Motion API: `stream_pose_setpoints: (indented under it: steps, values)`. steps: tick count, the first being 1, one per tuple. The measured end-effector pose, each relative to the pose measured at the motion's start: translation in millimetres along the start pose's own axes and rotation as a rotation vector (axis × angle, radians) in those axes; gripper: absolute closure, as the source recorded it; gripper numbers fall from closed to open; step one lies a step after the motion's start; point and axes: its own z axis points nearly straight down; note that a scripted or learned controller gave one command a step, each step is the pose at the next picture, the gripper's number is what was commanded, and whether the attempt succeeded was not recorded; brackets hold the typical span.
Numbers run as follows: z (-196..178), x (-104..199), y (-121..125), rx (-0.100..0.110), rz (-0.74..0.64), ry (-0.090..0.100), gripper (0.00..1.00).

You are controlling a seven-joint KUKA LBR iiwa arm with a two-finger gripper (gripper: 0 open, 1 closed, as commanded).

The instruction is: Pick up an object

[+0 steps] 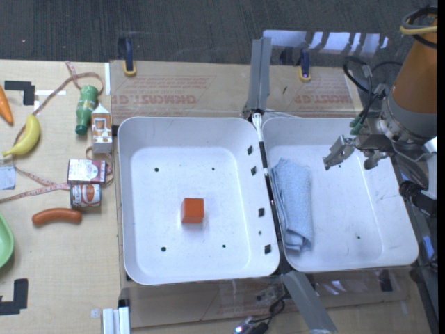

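Bench (42, 256), two white bins (132, 186), orange block (193, 210), blue cloth (293, 200)

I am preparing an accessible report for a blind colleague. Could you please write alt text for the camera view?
Seen from above, the gripper hangs over the right white bin, which holds a folded blue towel along its left side. The left white bin holds an orange block. Toy foods, including a banana, lie on the bench at far left.
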Motion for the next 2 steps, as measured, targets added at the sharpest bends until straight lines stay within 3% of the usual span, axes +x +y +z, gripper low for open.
stream_pose_setpoints:
  steps: [1,2]
  values:
    - [-7.1,-64.0,-8.2,-0.001,0.398,-0.001,0.0]
    - [-116.0,-31.5,-26.7,-0.001,0.876,-0.001,0.0]
